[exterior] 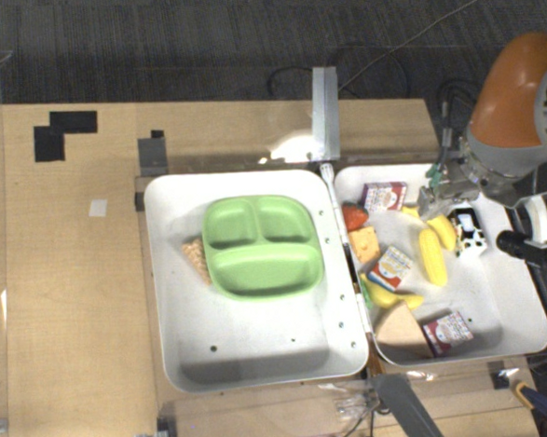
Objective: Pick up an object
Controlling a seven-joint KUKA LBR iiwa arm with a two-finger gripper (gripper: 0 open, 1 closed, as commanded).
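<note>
Over on the left, the green tray (260, 245) lies untouched in its bin (181, 294); rightward, a banana (431, 256) lies among packets; the gripper (437, 195) hovers above them, grip unclear; nothing looks lifted, so picking remains.

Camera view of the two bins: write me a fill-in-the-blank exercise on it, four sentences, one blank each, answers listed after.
1. The green divided tray lies in the ____ bin of the view.
2. The green divided tray has ____ compartments.
3. The gripper hangs over the ____ bin of the view.
4. The long fruit lying under the gripper is a yellow ____.

Missing words: left; three; right; banana
</note>
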